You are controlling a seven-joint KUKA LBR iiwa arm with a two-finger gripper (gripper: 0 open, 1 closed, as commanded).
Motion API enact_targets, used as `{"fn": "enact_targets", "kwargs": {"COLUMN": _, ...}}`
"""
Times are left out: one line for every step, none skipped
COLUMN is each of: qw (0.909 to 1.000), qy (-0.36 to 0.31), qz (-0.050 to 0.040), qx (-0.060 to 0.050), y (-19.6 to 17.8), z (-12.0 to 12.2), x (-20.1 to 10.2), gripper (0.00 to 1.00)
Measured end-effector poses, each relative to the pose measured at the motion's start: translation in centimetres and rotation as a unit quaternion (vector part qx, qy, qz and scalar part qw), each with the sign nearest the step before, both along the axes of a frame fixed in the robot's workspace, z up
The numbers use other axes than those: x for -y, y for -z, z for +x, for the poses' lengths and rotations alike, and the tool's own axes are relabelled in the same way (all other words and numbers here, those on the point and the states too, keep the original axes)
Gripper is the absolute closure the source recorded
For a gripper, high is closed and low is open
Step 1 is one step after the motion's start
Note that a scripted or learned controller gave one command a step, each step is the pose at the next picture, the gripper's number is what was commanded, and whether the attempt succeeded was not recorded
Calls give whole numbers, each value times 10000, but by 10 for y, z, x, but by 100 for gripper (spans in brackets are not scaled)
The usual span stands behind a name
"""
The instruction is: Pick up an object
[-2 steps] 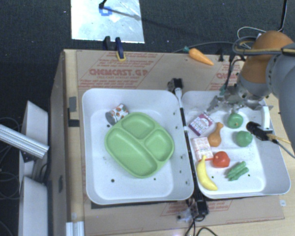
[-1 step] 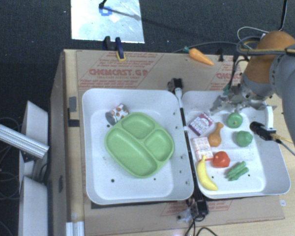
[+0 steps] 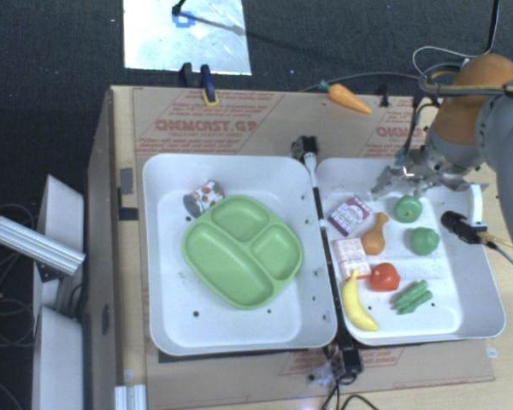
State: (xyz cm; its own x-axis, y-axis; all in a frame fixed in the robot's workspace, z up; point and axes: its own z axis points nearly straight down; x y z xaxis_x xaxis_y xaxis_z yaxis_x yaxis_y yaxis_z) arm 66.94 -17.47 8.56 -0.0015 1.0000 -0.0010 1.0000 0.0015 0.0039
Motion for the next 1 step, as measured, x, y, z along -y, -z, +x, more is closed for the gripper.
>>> {"fn": "enact_targets", "kwargs": {"qw": 10000, "qy": -12, "qz": 0, "qx": -4, "y": 0, "z": 0, "x": -8, "gripper": 0}}
